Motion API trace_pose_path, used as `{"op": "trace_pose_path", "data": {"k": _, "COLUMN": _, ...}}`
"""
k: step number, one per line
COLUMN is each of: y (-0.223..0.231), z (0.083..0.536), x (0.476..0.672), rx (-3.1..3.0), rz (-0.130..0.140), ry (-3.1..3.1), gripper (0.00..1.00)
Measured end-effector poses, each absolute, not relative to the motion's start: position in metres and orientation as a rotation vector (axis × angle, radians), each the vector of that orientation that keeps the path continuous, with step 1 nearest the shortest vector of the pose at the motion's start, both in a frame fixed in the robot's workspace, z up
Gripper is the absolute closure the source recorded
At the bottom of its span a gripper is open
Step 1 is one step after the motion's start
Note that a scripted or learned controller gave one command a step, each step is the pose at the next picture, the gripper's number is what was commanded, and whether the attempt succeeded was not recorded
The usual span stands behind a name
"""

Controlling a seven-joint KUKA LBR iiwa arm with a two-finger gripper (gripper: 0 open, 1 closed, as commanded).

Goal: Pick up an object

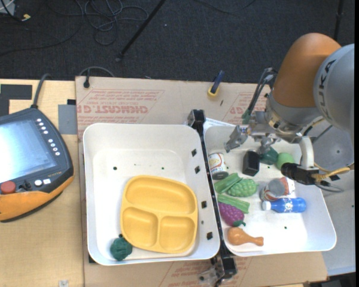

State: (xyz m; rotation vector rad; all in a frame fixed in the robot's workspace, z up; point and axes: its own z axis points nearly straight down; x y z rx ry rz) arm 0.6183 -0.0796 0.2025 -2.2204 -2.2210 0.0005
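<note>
progress: nothing picked yet | end effector (253, 155) low in right bin (323, 235) by toys, we cannot tell its grip | left: grasp, lift

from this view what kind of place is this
Most likely a robot lab test bench. A grey and orange arm reaches over two white bins holding toy food and a yellow tray, a teach pendant lies beside them, and cables trail across the dark floor.
</note>
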Motion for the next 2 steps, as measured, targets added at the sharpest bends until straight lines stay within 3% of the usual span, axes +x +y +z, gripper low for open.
{"op": "trace_pose_path", "data": {"k": 1, "y": -0.083, "z": 0.098, "x": 0.572, "rx": -2.215, "rz": 0.011, "ry": -2.214, "gripper": 0.0}}
{"op": "trace_pose_path", "data": {"k": 2, "y": -0.005, "z": 0.193, "x": 0.513, "rx": -2.22, "rz": -0.003, "ry": -2.223, "gripper": 0.0}}
